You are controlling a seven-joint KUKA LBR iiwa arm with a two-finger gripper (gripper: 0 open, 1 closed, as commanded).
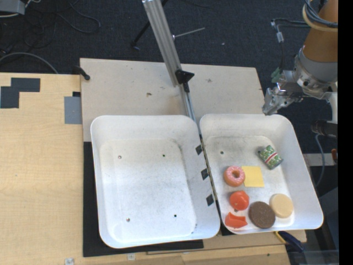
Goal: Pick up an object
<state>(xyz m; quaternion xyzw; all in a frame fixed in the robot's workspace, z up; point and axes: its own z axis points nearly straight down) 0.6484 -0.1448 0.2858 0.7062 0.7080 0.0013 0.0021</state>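
While my claw [271,105] hangs just past the right bin's [300,148] far rim, I cannot tell how it is set. Every pick sits below and nearer me: can [270,156] closest, then donut [234,175], cheese [253,176], tomato [239,199], cookie [261,215] clustered low, probably for reach.

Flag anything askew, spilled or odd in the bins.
Nothing spilled. The items crowd the right bin's near corner, and the green can lies on its side, apart from the rest. The tool sits outside the bin's far rim.
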